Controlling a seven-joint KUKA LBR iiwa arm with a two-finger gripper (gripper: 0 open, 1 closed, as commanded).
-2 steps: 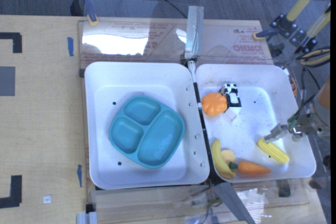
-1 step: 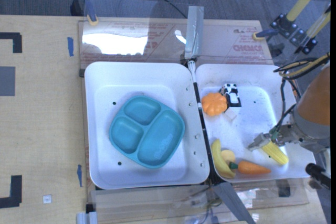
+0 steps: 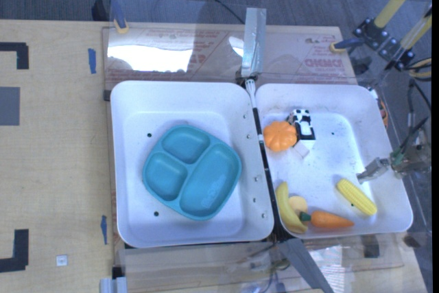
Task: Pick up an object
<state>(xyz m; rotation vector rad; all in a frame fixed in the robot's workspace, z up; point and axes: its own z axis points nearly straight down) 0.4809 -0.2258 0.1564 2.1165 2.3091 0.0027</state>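
- Your claw (image 3: 376, 168) sits at the right edge of the right bin (image 3: 394, 147), low over the floor near the corn; whether it's released or clenched, you cannot tell, too small and blurry.
- Nothing visibly held.
- Nearest pick candidate: corn cob (image 3: 356, 196), lying diagonally on the bin floor just below-left of the claw, apart from the other toys.
- Handling guess: looks like light plastic play food, stiff, smooth, may roll or slip. Grab it across the narrow middle, not along its length.
- Rest of the right bin: orange pumpkin (image 3: 280, 136) near the left wall, touching a small black-and-white toy (image 3: 301, 125); banana (image 3: 287, 206) and carrot (image 3: 330, 220) bunched at the front edge, with a small yellowish piece between them.
- The pumpkin is round, likely harder to pinch; the front cluster is crowded.
- Left bin (image 3: 130, 147): holds one teal divided plate (image 3: 192, 172), three compartments, nothing in them.
- Both bins sit side by side on the surface (image 3: 55, 147).
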